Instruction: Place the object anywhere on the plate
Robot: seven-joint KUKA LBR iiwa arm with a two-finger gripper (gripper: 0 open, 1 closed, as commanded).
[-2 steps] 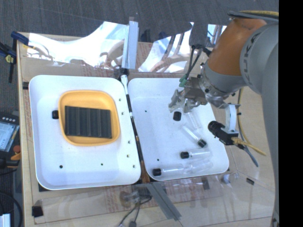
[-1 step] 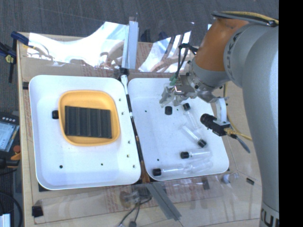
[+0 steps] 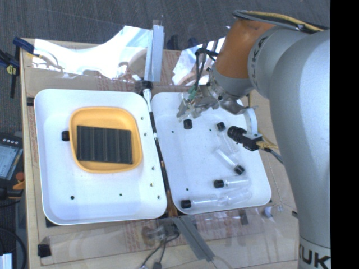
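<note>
Right now the gripper (image 3: 188, 106) is hanging low over the far corner of the right bin (image 3: 174, 150), just beside a small black piece (image 3: 187, 124); whether it is grasping anything I cannot tell. Clear tubes (image 3: 227, 160) are lying nearby. Across the divider, the yellow plate (image 3: 84, 122) is waiting in the left bin (image 3: 50, 167). A grab here could be missing or slipping, since the pieces are small and smooth.

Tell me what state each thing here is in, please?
Plate: flat in the left bin, a dark ribbed slab on it.
Left bin: holds the plate.
Right bin: clear vials with black caps lying on their sides.
Gripper: low over the right bin's far end, nothing seen between its fingers.
</note>
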